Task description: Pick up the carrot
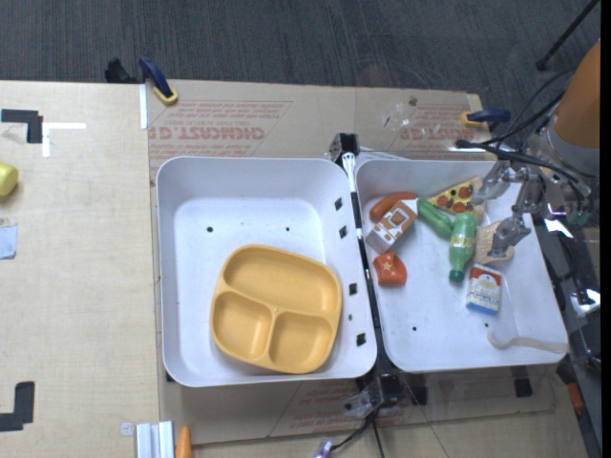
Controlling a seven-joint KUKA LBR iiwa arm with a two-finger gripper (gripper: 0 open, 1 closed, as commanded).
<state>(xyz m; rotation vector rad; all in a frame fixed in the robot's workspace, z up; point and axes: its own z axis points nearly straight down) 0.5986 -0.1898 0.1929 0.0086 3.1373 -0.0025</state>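
Note:
The carrot [389, 202], an orange-red elongated piece, lies at the far left of the right bin [449, 337], half tucked behind a small orange and white box [392, 225]. My gripper [505, 206] hangs over the bin's right side, well right of the carrot. It is open, with nothing between its fingers. One fingertip is near a pizza slice [454, 197], the other just above a tan biscuit-like piece [494, 242].
Between gripper and carrot lie a green vegetable [434, 217] and a green bottle [461, 244]. A red tomato [389, 270] and a small carton [484, 290] sit nearer the front. The left bin [191, 256] holds a yellow divided plate [277, 308].

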